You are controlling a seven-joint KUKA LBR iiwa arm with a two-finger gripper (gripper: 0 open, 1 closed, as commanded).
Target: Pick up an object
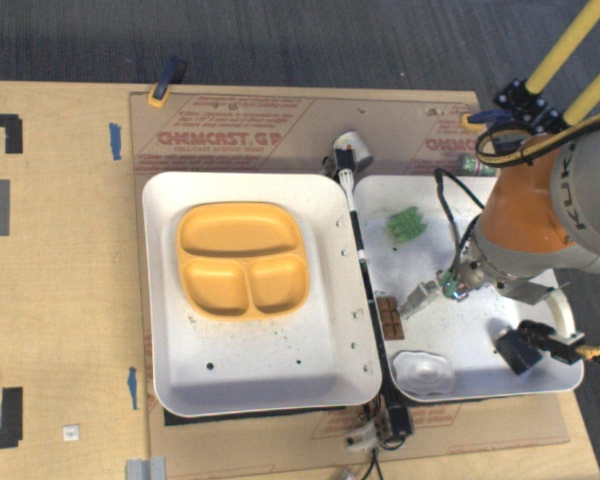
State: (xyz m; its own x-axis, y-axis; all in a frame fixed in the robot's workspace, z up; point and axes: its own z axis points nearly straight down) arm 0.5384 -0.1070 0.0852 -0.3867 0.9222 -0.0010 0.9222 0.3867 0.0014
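A grey arm with an orange band is seen reaching into the right-hand bin point(510, 383) on the tabletop, its pincer point(423, 296) lowered close to the bin floor near the divider; whether the pincer is open or closed cannot be told from this angle, and nothing is seen held in it. A small brown chocolate-like block point(389, 317) is seen lying flat just beside and below the pincer tip, against the bin's left wall. It is judged to be light, stiff and thin, best taken across its narrow sides, though the wall crowds it. A green leafy toy point(407, 224) is seen well apart toward the far side, judged soft and easily pinched. A clear plastic cup-like piece point(423, 371) lies near the front edge, judged slippery. In the left bin point(170, 368), a yellow divided tray point(244, 258) is seen resting.
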